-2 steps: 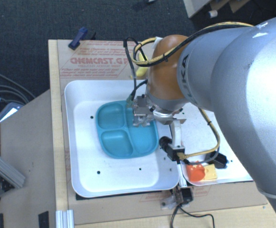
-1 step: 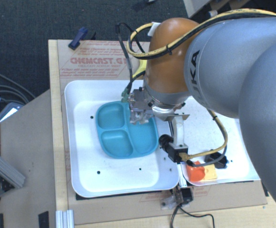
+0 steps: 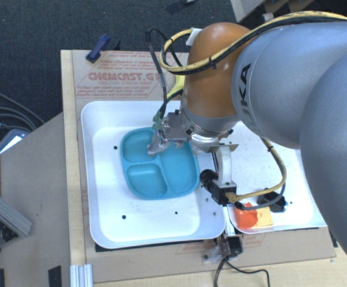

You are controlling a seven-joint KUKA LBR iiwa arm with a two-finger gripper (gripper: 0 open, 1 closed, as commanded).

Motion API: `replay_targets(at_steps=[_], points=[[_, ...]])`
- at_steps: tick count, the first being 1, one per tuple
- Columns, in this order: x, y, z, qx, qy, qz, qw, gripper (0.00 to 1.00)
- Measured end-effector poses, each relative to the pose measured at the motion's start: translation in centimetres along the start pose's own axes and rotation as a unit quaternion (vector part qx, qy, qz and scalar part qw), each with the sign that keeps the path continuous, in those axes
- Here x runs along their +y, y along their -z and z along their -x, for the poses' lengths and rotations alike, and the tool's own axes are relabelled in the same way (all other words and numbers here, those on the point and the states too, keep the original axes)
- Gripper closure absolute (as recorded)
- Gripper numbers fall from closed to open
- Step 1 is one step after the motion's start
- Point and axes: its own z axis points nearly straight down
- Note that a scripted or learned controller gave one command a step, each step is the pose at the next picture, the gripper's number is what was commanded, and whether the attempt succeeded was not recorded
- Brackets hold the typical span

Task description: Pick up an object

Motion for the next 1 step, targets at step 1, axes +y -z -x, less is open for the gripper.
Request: replay_targets(at_steps=[1], points=[[-0.03, -11.17, 4.32, 0.0, 0.0, 0.0, 1.0, 0.0]])
